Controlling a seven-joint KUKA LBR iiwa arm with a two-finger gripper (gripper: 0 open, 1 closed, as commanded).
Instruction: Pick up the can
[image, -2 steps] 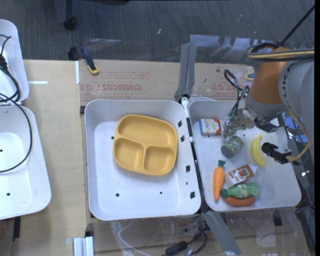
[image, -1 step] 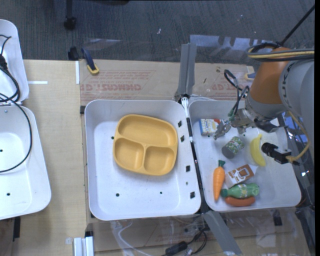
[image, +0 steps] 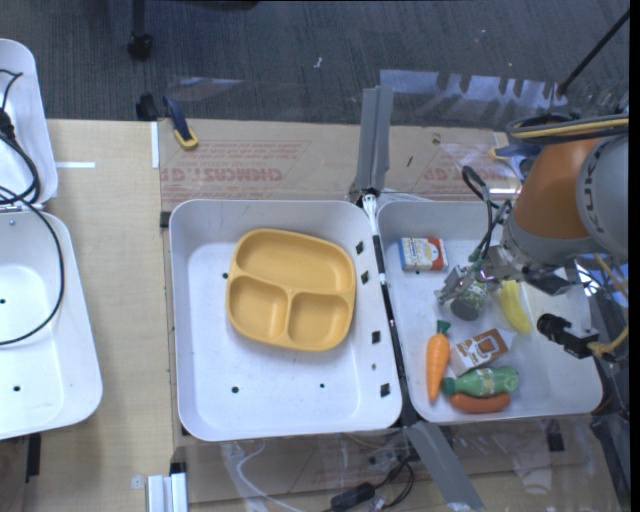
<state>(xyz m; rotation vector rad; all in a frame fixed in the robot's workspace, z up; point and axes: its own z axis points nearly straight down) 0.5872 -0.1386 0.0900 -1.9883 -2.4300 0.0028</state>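
Observation:
My gripper (image: 462, 293) is low in the right bin (image: 560, 235), near its middle, at the end of the grey arm with the orange band (image: 556, 195). A small grey-green object (image: 474, 296), possibly the can, sits right at the gripper tip and is partly hidden by it. I cannot tell whether it is touching the gripper. A white, red and blue labelled container (image: 422, 253) lies at the bin's back left, apart from the gripper.
The right bin also holds a yellow banana (image: 515, 306), a carrot (image: 437, 362), a brown-and-white packet (image: 480, 348), a green bottle (image: 486, 380) and a red sausage (image: 479, 403). The left bin (image: 200, 330) holds a yellow divided plate (image: 291, 288).

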